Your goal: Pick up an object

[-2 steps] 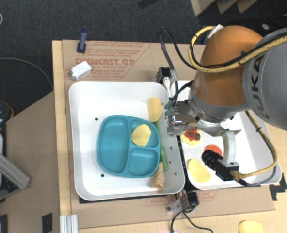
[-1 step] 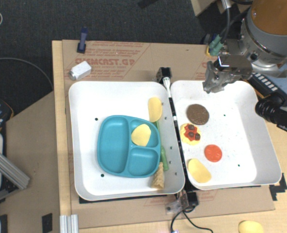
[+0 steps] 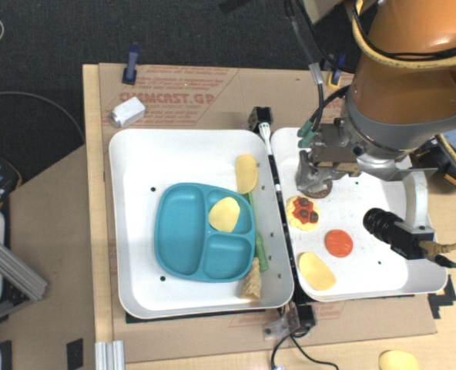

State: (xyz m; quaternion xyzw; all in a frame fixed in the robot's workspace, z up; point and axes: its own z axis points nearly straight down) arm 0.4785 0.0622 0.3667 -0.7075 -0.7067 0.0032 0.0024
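Two white bins sit side by side on the worktop [image 3: 182, 99] — the left bin [image 3: 135, 176] holds a teal plate [image 3: 186, 237] with a yellow slice [image 3: 225, 214] on it. The arm [image 3: 413, 60] hangs over the right bin [image 3: 382, 280], its pincer [image 3: 314, 185] low by the far edge of a topped yellow disc [image 3: 303, 212] — apart or together, I cannot tell; a red disc [image 3: 338, 243] and a yellow piece [image 3: 316, 270] lie nearby.

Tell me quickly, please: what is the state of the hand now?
Hand: cannot be told if open or closed; it is over the right bin, next to the yellow and red toy.
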